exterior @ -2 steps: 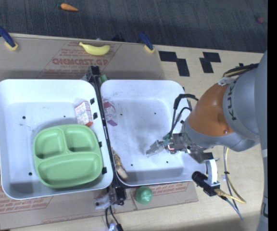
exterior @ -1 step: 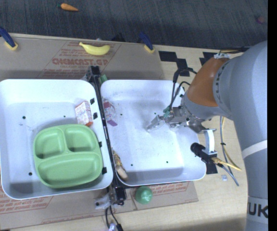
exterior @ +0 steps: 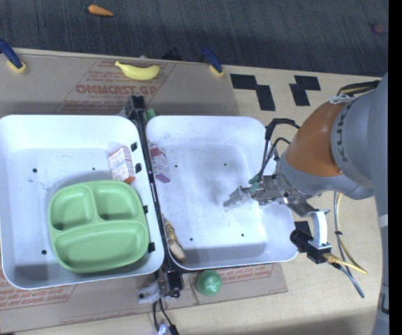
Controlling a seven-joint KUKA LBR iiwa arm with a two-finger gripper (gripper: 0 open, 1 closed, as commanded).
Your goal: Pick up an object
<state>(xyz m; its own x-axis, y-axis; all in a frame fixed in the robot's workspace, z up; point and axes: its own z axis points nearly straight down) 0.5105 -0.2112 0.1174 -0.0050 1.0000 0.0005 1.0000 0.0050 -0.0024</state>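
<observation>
My gripper (exterior: 234, 199) hangs low over the middle-right floor of the right bin (exterior: 208, 253), with the grey arm and its orange band (exterior: 313, 149) reaching in from the right. No object lies under or beside it. A pinkish wrapper (exterior: 158, 163) rests against the right bin's left wall. A tan item (exterior: 172, 243) sits in that bin's front-left corner. In the left bin (exterior: 19, 138) lie a green divided plate (exterior: 100, 223) and a small red-and-white carton (exterior: 121, 163).
A yellow banana (exterior: 138, 69) lies on the cardboard behind the bins. In front of the right bin sits a green ball (exterior: 208, 282). Blue clamps (exterior: 10, 54) hold the cardboard's back edge. An orange item (exterior: 100, 10) is on the floor.
</observation>
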